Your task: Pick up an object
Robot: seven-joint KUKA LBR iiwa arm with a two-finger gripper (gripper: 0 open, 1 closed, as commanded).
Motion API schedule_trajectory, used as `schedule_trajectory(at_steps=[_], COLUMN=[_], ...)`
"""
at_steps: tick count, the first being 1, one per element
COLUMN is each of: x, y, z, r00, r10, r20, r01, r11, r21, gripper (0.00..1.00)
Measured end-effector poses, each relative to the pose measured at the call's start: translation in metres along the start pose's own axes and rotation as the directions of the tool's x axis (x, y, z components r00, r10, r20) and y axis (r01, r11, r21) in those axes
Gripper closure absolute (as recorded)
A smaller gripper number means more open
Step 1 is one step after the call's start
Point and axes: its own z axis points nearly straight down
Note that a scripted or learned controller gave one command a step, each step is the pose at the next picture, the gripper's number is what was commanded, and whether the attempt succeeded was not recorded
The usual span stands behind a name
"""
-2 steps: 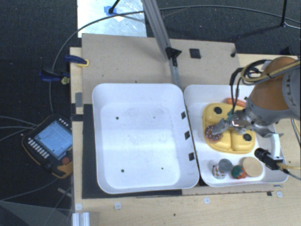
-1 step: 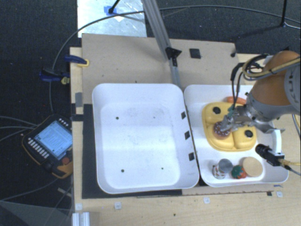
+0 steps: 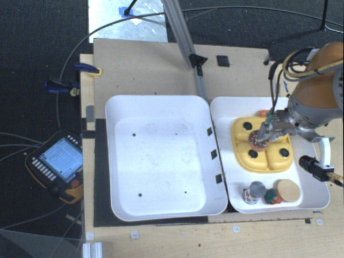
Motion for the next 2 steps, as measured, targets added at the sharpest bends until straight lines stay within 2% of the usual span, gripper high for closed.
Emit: schedule_trajectory(at_steps=[1,2], x=[0.0,0.058], y=[0.001,-0.001], z=[-0.023,-0.035], r00=[1.0,1.0], r10=[0.001,-0.005], r20=[-0.001,-0.003], r01=[-0.001,0.005], r11=[1.0,1.0], r21=[0.002,0.003], gripper=[1.0,1.0])
